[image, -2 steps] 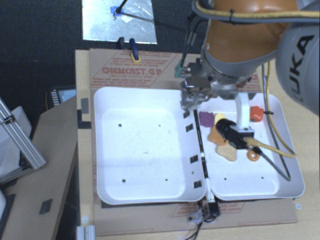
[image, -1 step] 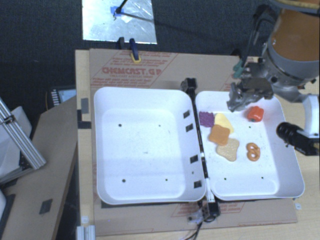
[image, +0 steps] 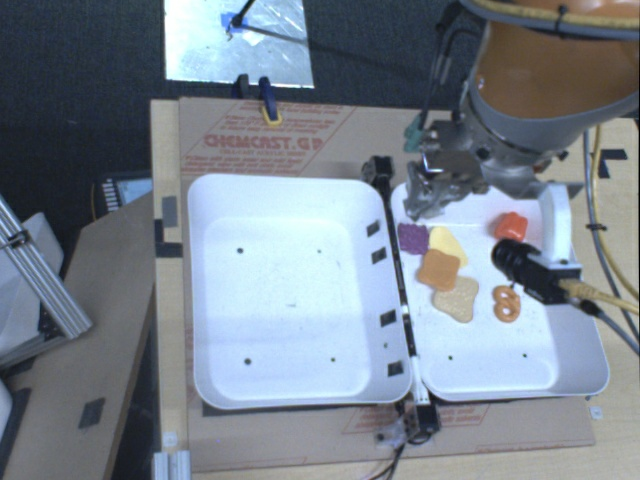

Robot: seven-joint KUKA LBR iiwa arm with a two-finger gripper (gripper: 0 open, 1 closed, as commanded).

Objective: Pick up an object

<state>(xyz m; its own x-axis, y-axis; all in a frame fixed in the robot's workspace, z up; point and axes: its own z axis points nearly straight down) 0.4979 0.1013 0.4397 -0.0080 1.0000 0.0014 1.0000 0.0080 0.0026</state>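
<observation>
- Gripper [image: 428, 200] position: you find it right of centre in the frame, low over the upper left corner of the right bin [image: 590, 363], hanging from the orange-banded arm [image: 560, 28] that enters at the upper right.
- Grip state: you cannot tell from this view whether it is open or closed. No item shows between its tips.
- Items to pick: all lie in the upper half of the right bin.
- Purple piece [image: 412, 236]: just below the gripper, beside the bin's left wall.
- Yellow piece [image: 448, 242]: touching the purple piece on its right.
- Orange square piece [image: 438, 268]: below both, overlapping the yellow piece's lower edge.
- Tan toast-shaped piece [image: 457, 299]: just below the orange square piece.
- Orange pretzel [image: 507, 303]: right of the tan piece, apart from it.
- Red-orange block [image: 511, 226]: right of the yellow piece, well apart.
- Left bin [image: 290, 288]: you see it at frame centre, edge to edge with the right bin.
- Desk [image: 260, 133]: a brown board with red lettering lies under both bins.
</observation>
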